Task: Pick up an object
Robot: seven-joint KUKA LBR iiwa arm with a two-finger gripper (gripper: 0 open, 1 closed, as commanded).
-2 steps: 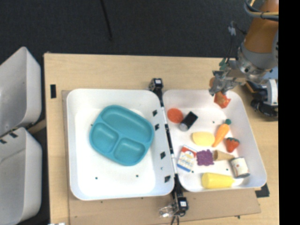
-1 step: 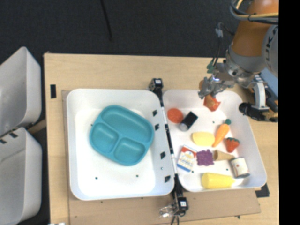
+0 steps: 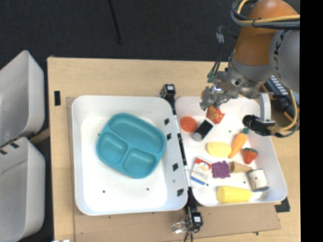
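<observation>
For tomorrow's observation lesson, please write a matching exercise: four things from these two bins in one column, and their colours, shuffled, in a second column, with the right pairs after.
Things:
1. tray
2. carrot
3. grapes
4. strawberry

Colours:
A. purple
B. red
C. teal
D. orange

Pairs: 1-C, 2-D, 3-A, 4-B
</observation>
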